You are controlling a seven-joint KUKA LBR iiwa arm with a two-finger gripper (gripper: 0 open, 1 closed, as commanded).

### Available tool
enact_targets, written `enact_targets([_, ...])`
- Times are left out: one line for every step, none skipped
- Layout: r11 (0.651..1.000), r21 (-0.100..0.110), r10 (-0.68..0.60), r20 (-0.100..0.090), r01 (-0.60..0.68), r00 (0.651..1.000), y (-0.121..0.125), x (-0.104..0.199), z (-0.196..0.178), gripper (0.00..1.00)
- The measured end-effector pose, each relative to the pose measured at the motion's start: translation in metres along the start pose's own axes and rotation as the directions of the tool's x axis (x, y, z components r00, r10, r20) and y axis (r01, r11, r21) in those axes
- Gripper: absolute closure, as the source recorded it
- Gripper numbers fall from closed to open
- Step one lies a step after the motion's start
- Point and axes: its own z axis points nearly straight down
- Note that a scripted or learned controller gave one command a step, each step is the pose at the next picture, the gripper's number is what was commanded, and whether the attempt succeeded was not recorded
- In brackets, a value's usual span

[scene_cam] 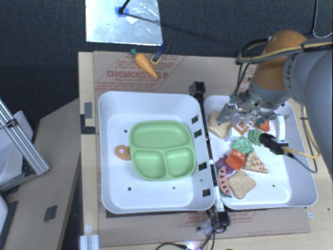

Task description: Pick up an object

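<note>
While the pincer (pixel 240 117) hangs low over the right bin (pixel 299 189), among crowded toy foods (pixel 244 160), its grip state cannot be told; nothing visibly held.

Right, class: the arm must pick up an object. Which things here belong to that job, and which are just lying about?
Job:
tool
toy food in right bin: bread, waffle, pepper, broccoli
right bin

Lying about:
green tray
pretzel
left bin
carrot
foil sheet
</note>
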Motion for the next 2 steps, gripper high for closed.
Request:
enact_targets([1.000,-0.025,0.002,0.004,-0.002,1.000,0.007,-0.002,0.016,0.00])
enact_targets([0.999,-0.037,0.002,0.012,-0.001,1.000,0.009,-0.004,0.005,1.00])
